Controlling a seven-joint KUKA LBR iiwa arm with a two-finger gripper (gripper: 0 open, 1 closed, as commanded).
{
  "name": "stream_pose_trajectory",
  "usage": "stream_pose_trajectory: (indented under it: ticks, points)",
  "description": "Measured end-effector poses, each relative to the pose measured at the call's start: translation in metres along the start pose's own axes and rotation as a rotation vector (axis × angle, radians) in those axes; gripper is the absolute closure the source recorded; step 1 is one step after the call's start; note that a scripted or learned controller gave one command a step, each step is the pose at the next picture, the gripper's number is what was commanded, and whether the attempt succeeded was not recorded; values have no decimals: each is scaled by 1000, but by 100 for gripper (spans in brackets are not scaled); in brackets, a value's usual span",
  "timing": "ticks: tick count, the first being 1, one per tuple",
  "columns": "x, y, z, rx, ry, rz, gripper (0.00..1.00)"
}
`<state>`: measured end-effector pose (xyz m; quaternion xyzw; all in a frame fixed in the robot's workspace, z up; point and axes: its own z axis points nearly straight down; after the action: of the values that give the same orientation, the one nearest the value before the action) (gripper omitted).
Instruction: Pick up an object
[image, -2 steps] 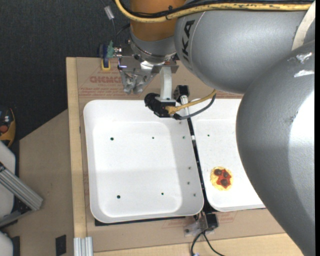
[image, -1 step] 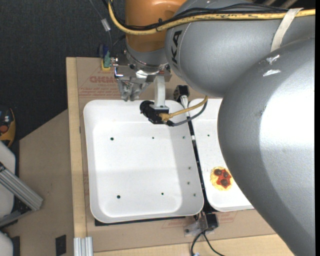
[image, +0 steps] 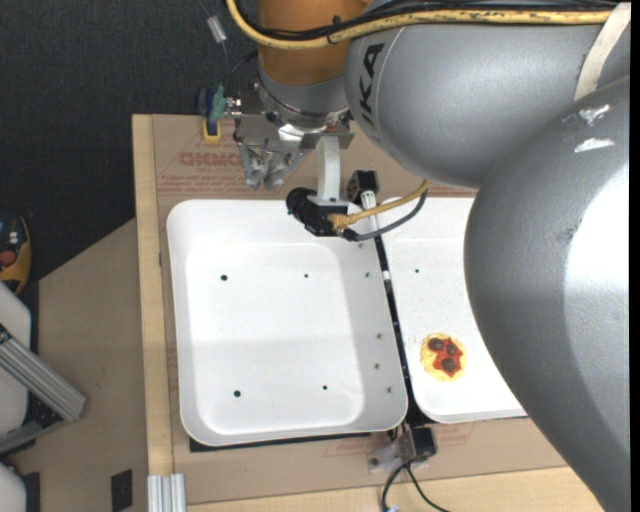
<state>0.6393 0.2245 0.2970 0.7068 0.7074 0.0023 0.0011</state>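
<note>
At four o'clock from the view's centre, in the near part of the right bin, lies the only loose thing on show: a small flat disc, yellow with dark red blobs on top, something like a toy pizza, just beside the wall shared with the left bin. That left bin holds nothing to grasp, only small dark dots on its floor. Beyond its far rim, toward twelve o'clock, the jaws hang over the brown surface below the arm; whether they stand open or closed I cannot tell, and I see nothing held. I judge the task to be at the approach, with no grasp made. The next move calls for a swing toward five o'clock, over the disc, then a descent low enough to catch so thin a piece.
</note>
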Motion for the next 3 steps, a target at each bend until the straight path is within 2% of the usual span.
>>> stream_pose_trajectory:
  ticks: [1,2,3]
  points:
    - [0,-1,-10,1,0,0,100]
    - [0,21,-2,1,-1,0,100]
    - [0,27,11,5,-2,0,100]
